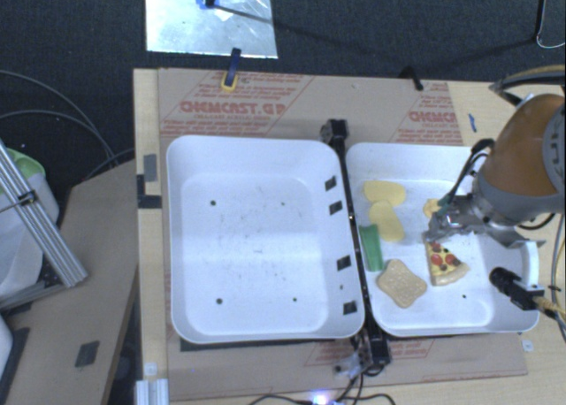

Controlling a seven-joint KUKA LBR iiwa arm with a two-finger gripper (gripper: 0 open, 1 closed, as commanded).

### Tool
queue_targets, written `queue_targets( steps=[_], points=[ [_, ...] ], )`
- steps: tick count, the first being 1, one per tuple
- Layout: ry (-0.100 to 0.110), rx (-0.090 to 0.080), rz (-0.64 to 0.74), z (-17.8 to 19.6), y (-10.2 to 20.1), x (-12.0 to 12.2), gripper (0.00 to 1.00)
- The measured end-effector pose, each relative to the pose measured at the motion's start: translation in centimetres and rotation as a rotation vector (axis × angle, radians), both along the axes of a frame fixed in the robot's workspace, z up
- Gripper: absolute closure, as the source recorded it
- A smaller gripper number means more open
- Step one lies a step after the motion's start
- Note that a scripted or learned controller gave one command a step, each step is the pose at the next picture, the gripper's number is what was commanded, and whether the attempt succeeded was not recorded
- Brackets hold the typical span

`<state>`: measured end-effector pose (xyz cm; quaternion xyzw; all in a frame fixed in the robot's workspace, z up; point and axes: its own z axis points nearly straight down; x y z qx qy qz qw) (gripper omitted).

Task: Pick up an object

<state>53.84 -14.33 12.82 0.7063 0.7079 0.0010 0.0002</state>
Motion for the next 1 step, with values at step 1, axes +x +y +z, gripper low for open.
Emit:
queue_targets(
  steps=[1],
  points=[
    [0.001, 0.001, 0.005, 2.14, 4.47, -2.45, 1.0]
  ],
)
